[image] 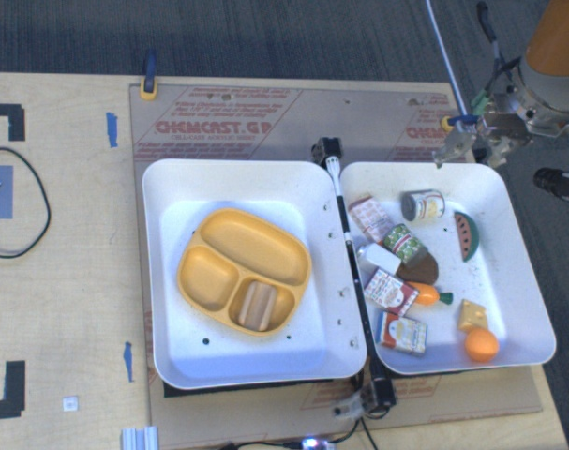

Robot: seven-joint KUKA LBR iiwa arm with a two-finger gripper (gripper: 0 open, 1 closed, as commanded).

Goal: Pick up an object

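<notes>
The right bin (pixel 523 251) holds several small toy foods: a tin can (pixel 423 204), a watermelon slice (pixel 466 235), a green-labelled bottle (pixel 403 244), a brown piece (pixel 421 270), a cheese wedge (pixel 471 315), an orange (pixel 482 345) and some printed packets (pixel 390 291). My gripper (pixel 470 156) hangs above the far rim of this bin, behind the can. Its fingers stand apart, open, with nothing between them.
The left bin (pixel 167 214) carries a yellow divided tray (pixel 245 251) with a tan sausage-like piece (pixel 259 305) in one compartment. A black clamp (pixel 328 148) sits where the bins meet at the back. A cable (pixel 26 204) lies on the bench at far left.
</notes>
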